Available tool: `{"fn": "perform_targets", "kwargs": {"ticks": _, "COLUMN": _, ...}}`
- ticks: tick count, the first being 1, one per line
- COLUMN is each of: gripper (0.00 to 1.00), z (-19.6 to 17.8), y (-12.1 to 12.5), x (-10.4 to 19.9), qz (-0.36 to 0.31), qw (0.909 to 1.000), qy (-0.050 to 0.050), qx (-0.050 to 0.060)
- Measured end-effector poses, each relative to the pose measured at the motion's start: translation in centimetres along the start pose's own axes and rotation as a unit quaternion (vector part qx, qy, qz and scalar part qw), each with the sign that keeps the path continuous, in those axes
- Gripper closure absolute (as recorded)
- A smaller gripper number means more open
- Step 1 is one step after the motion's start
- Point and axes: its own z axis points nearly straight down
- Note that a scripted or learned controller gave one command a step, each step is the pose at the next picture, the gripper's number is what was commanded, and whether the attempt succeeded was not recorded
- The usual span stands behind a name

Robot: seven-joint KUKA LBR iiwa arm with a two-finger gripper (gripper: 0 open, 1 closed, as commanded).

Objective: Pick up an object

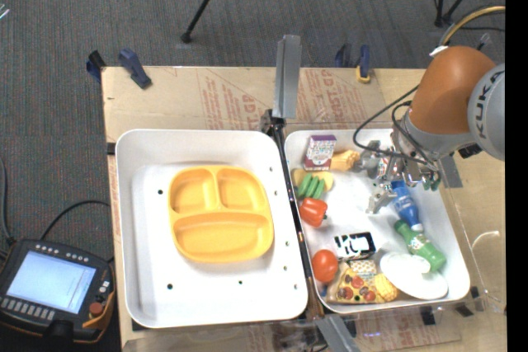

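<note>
My gripper (388,184) hangs low over the upper right part of the right bin (458,260), under the orange wrist band. A blue bottle (406,208) lies right beside it on its lower right, seemingly touching it. Below that lies a green bottle (420,245). To the gripper's left are a corn cob (346,160) and a purple box (320,151). Nothing is lifted off the bin floor.
The right bin also holds a red pepper (313,211), a green vegetable (311,186), a tomato (324,265), a pizza slice (360,283), a black-and-white card (355,244) and a white plate (412,274). A yellow divided tray (220,213) lies in the left bin (140,177).
</note>
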Motion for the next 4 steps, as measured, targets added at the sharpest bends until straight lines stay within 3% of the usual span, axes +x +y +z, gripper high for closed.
{"fn": "perform_targets", "kwargs": {"ticks": 1, "gripper": 1.0, "z": -1.3, "y": 0.2, "x": -0.3, "qz": -0.003, "qw": 1.0, "qy": -0.004, "qx": 0.0}}
{"fn": "perform_targets", "kwargs": {"ticks": 2, "gripper": 1.0, "z": -0.1, "y": 3.8, "x": 4.9, "qz": 0.011, "qw": 0.9999, "qy": 0.0, "qx": 0.0}}
{"fn": "perform_targets", "kwargs": {"ticks": 3, "gripper": 0.0, "z": -0.2, "y": 3.8, "x": 4.8, "qz": 0.01, "qw": 0.9999, "qy": -0.003, "qx": 0.001}}
{"fn": "perform_targets", "kwargs": {"ticks": 4, "gripper": 0.0, "z": -0.6, "y": -1.8, "x": 7.0, "qz": -0.08, "qw": 0.9968, "qy": -0.008, "qx": 0.003}}
